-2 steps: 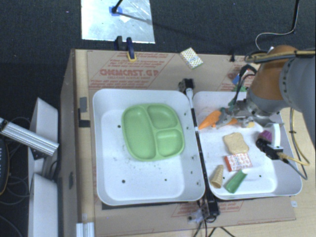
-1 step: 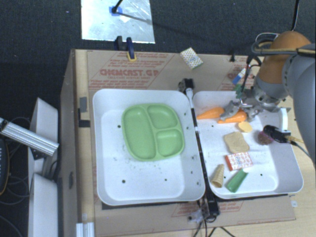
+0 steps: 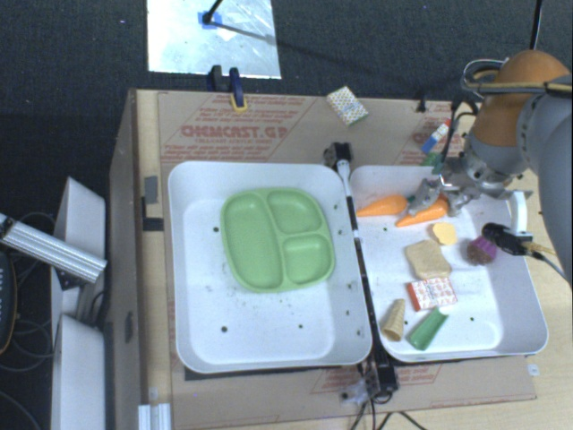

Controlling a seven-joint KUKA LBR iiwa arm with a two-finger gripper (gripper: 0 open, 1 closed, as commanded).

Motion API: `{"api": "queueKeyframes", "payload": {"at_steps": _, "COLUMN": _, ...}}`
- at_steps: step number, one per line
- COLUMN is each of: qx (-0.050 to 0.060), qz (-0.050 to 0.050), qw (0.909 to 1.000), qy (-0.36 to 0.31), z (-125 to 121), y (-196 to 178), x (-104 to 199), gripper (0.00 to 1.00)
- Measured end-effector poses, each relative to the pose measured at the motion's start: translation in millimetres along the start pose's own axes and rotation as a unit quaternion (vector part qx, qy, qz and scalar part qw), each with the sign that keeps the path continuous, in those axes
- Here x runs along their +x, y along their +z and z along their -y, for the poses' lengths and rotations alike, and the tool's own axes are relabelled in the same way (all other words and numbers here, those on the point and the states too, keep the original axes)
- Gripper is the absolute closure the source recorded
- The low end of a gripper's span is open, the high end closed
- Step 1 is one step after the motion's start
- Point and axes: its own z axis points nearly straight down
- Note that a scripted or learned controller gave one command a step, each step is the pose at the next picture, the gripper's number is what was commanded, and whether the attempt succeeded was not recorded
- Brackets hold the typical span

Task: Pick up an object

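The right bin holds several small things. Two orange carrots lie at its far end, one to the left and one right of it. Nearer the front are a yellow round piece, a tan bread slice, a purple item, a red-and-white packet, a tan cone and a green piece. My gripper hangs low over the bin's far end, just above the right carrot's upper end and seemingly touching it.
The left bin carries a green divided plate. A small patterned box and a blue clamp lie on the cardboard behind the bins. The arm comes in over the right bin's far right corner.
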Motion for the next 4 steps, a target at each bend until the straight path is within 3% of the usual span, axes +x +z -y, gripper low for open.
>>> {"api": "queueKeyframes", "payload": {"at_steps": 1, "qx": -0.031, "qz": 0.011, "qw": 0.9995, "qy": -0.006, "z": 38, "y": -102, "x": 55, "gripper": 1.00}}
{"api": "queueKeyframes", "payload": {"at_steps": 2, "qx": -0.029, "qz": 0.011, "qw": 0.9995, "qy": -0.005, "z": 39, "y": -100, "x": 55, "gripper": 0.00}}
{"api": "queueKeyframes", "payload": {"at_steps": 3, "qx": -0.027, "qz": 0.011, "qw": 0.9996, "qy": -0.004, "z": -7, "y": 17, "x": 22, "gripper": 0.00}}
{"api": "queueKeyframes", "payload": {"at_steps": 4, "qx": -0.030, "qz": 0.011, "qw": 0.9995, "qy": -0.004, "z": -8, "y": 14, "x": -22, "gripper": 0.00}}
